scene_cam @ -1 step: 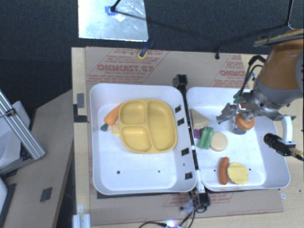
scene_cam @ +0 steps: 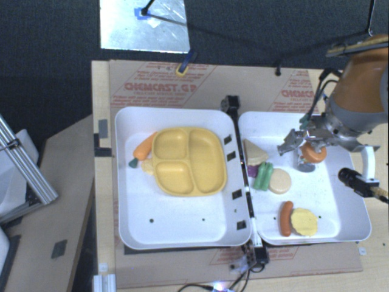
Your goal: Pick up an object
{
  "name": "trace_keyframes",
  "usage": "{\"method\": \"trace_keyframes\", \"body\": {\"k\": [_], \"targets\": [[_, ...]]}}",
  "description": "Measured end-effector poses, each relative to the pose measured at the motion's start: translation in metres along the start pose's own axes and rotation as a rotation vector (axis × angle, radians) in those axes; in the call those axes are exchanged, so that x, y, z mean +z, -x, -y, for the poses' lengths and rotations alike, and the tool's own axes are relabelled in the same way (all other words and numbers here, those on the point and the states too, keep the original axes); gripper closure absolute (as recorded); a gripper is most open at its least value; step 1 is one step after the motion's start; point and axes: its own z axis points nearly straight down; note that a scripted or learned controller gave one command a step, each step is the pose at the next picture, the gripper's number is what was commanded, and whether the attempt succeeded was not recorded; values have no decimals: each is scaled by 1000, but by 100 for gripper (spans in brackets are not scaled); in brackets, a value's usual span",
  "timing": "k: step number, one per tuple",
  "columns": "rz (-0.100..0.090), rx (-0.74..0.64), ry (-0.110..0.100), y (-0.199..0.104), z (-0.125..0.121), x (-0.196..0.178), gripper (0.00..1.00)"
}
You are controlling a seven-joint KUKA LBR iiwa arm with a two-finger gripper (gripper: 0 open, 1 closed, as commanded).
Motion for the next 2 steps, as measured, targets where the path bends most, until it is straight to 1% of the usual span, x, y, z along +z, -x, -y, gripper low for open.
{"method": "trace_keyframes", "body": {"k": [1,2], "targets": [[-1,3,-5,5,9,54,0],[-1,2,-5,8,8,96,0]]}}
